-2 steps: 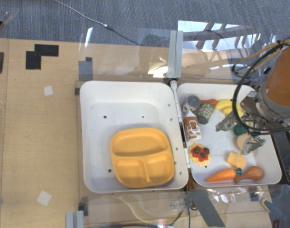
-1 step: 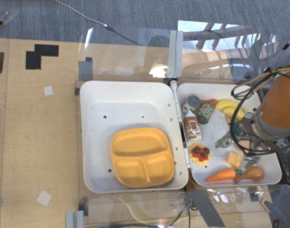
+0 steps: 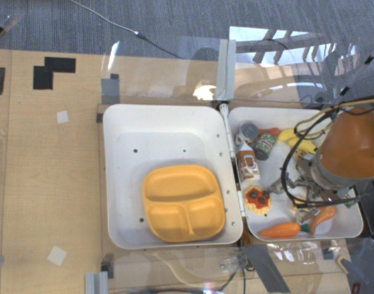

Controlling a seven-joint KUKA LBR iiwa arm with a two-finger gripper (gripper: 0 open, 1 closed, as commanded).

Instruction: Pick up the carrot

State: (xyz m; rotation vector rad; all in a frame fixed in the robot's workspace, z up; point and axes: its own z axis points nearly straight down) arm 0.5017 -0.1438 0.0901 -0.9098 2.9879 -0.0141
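1. the counter (image 3: 46, 182) is seen from above at a slant; two shallow white bins are set side by side on it, touching along a shared edge.
2. the left bin (image 3: 144, 133) holds a yellow divided tray (image 3: 183, 202), lying flat in the near half of the bin, with one long compartment at the far side and two smaller ones at the near side.
3. the right bin (image 3: 352, 225) holds a cluster of small items.
4. the carrot (image 3: 280, 230) is located in the right bin, lying flat along the near wall, orange body pointing left and green end to the right.
5. just beyond the carrot's left end, a small pizza slice toy (image 3: 258, 199) is recorded, beside the divider between bins.
6. a small brown and white box (image 3: 247, 164) lies against the divider; a small can with green label (image 3: 264, 144) and a grey cap (image 3: 248, 130) are noted farther back.
7. a yellow banana (image 3: 297, 139) is seen at the far side of the right bin, partly hidden by black cables.
8. the arm's orange band (image 3: 352, 149) is seen over the right part of the right bin, with the grey wrist and cable loops beneath it.
9. the end effector (image 3: 310, 214) is placed just above and right of the carrot's green end; an orange piece (image 3: 324, 216) lies beside it. whether it is open or closed cannot be told; the carrot is not seen gripped.
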